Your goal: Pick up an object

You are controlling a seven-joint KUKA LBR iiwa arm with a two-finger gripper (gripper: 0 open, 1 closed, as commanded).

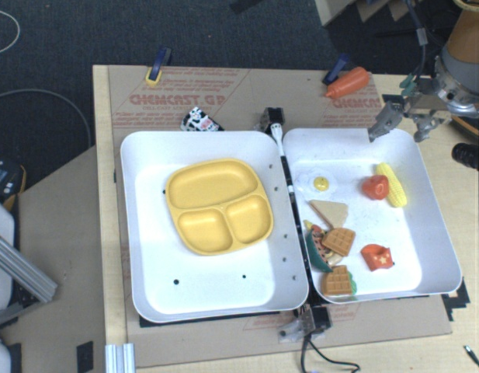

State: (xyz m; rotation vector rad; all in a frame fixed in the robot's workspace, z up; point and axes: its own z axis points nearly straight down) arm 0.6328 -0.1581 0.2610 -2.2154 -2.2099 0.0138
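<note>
My gripper [400, 129] hangs above the far edge of the right bin [433, 231], open, with nothing between its fingers. Below it in that bin lie a red tomato [375, 186] touching a yellow corn cob [392, 185], a red pepper piece [377, 256], a fried egg [321, 183], a sandwich triangle [328, 210], a waffle [339, 241], a cracker [338, 280] and a pizza slice [320, 249]. All of these sit apart from the gripper.
The left bin [146, 270] holds a yellow divided plate [218, 205]. Outside the bins on the cardboard lie an orange carrot [348, 82], a black-and-white toy [199, 120] and a yellow clamp [155, 70]. A black clip [273, 117] sits between the bins' far corners.
</note>
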